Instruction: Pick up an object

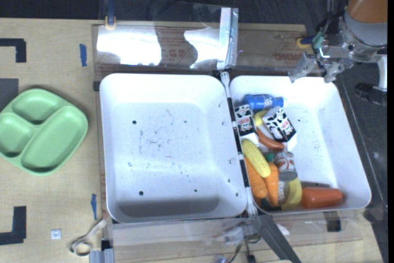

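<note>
Gripper (314, 68) hangs just above the far rim of the right bin (354, 151), near its far right corner, and nothing is seen between its fingers; how wide they stand I cannot tell, the picture is too blurred there. All the objects lie in this right bin, pushed against its left wall and its near edge. At the far end of the heap is a blue bottle (263, 101), and beside it two black-and-white patterned pieces (281, 125) — one at the wall, one more to the middle. Nearer comes a yellow corn cob (255, 156), with an orange carrot (257, 182) under it and a small can (285, 164) just beside. Along the near edge rests a red-orange sausage-shaped piece (320, 196), touching a yellow banana-like thing (294, 190). The left bin (163, 138) stands side by side with the right one. On the bench (49, 55), well apart to the left, lies a green divided plate (40, 130) — and at the near left edge, a pair of scissors (86, 242).
</note>
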Controlling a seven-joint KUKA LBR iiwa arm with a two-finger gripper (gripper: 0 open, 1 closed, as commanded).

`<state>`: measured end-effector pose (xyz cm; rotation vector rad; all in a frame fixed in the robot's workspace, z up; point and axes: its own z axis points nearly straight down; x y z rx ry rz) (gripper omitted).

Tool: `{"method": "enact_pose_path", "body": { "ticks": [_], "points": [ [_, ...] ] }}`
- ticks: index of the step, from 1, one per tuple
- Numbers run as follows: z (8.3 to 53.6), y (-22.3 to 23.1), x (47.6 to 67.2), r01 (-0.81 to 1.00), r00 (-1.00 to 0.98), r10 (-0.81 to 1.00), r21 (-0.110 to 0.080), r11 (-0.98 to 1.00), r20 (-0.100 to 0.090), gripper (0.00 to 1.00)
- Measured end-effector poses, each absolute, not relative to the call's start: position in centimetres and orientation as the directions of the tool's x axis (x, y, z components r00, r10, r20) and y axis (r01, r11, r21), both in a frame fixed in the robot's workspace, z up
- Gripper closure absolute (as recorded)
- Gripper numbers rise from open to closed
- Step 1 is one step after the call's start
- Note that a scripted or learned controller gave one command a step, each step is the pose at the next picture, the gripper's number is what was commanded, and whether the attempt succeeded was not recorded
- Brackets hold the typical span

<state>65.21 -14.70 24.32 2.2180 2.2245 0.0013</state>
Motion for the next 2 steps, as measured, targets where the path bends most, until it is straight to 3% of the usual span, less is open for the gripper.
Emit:
{"method": "enact_pose_path", "body": {
  "ticks": [1, 2],
  "points": [
    [13.3, -11.2, 60.5, 0.988, 0.153, 0.988, 0.001, -0.153, 0.001, 0.0],
    [9.8, -14.9, 63.8, 0.997, 0.076, 0.997, 0.016, -0.076, 0.005, 0.0]
  ]
}}
